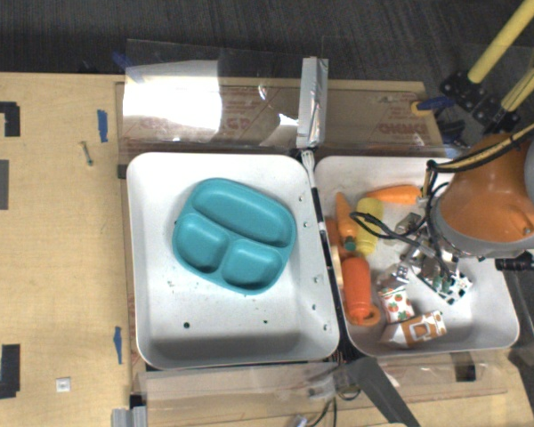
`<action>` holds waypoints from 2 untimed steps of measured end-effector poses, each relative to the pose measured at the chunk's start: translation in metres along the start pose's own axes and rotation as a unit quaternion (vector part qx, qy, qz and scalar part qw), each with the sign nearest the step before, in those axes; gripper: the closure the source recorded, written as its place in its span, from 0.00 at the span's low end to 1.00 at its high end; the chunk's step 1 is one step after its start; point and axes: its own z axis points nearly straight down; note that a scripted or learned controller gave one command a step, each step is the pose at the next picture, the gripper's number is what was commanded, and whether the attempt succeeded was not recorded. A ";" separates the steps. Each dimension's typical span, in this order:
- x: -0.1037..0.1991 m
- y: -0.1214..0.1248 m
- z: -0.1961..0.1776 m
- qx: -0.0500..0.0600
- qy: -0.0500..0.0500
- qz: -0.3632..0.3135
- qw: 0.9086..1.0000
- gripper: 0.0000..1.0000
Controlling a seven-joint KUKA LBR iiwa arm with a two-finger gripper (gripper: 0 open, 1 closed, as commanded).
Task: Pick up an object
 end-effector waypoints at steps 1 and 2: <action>0.009 0.009 -0.002 0.000 -0.004 -0.008 1.000 0.00; 0.037 0.000 0.014 0.015 0.041 0.031 0.999 0.00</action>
